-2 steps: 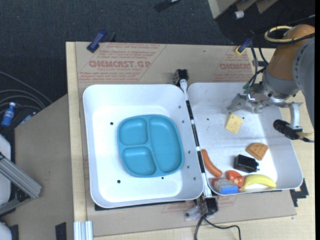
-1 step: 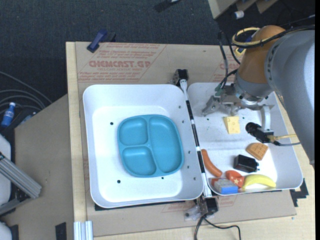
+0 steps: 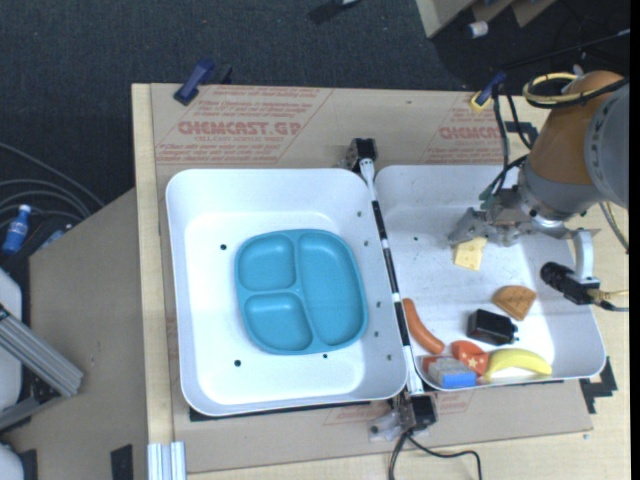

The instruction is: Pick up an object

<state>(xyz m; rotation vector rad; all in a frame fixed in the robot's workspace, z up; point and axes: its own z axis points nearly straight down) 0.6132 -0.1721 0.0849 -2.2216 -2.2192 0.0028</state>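
Two white bins sit on the tabletop. The tool (image 3: 478, 230) hangs low in the right bin (image 3: 425, 193), directly above the cheese wedge (image 3: 468, 256), probably lining up a grasp; its opening cannot be told.

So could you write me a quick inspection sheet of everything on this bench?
Surface: cardboard-covered bench bearing a left bin and a right bin.
Job's things: cheese wedge, bread piece, black block, sausage, tomato, banana, blue block, all in the right bin.
Clutter: blue divided plate in the left bin.
End effector: low over the cheese wedge, fingers unclear.
Cables: black cords on the floor.
Surroundings: dark carpet.
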